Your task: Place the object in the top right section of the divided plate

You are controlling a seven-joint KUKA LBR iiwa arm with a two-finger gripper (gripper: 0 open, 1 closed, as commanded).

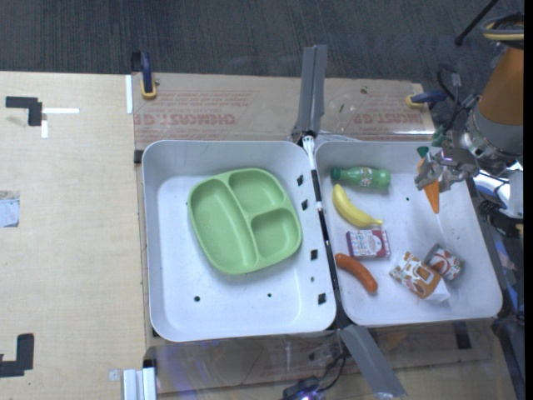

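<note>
Two white bins are sitting side by side on the bench. I am seeing my gripper at the right bin's far right corner, pinching a small orange carrot — tip hanging down. The green divided plate is waiting in the left bin. Next I am thinking: carry it across — to the plate's top right section.

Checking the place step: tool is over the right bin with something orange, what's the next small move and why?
Probably carry left toward the green divided plate. The tool hangs at the right bin's upper right edge with an orange carrot pointing down from it, and the plate's top right section lies in the left bin.
</note>
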